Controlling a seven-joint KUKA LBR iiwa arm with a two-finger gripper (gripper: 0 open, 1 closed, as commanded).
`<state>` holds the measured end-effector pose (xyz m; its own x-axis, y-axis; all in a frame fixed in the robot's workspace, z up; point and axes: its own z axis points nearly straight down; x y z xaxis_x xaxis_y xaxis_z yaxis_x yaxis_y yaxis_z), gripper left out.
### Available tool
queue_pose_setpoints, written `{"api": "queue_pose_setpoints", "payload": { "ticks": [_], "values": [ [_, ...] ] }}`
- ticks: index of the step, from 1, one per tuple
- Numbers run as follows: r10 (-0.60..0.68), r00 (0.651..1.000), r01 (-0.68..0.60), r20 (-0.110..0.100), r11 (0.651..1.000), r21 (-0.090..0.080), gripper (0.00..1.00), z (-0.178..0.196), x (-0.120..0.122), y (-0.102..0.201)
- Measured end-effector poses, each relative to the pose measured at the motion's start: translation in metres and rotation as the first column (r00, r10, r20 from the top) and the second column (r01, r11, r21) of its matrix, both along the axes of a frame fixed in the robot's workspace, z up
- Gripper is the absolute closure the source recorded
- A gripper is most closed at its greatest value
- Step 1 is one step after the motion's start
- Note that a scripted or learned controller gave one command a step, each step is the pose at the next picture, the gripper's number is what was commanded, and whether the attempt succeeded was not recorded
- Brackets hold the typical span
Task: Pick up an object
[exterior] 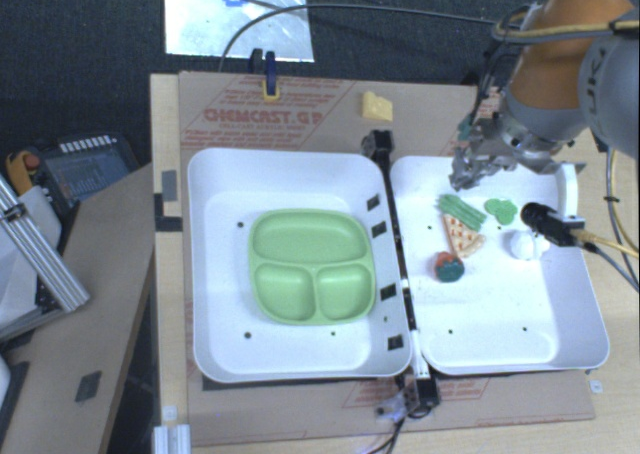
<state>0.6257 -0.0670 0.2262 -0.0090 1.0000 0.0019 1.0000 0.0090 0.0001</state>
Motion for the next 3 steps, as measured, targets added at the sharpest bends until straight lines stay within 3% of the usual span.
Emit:
{"api": "queue_pose_setpoints", "payload": {
  "ticks": [3],
  "values": [
    [0.001,1.000,-0.001,0.001,1.000,0.000,1.00,0.015,-0.011,0.166]
  ]
}}
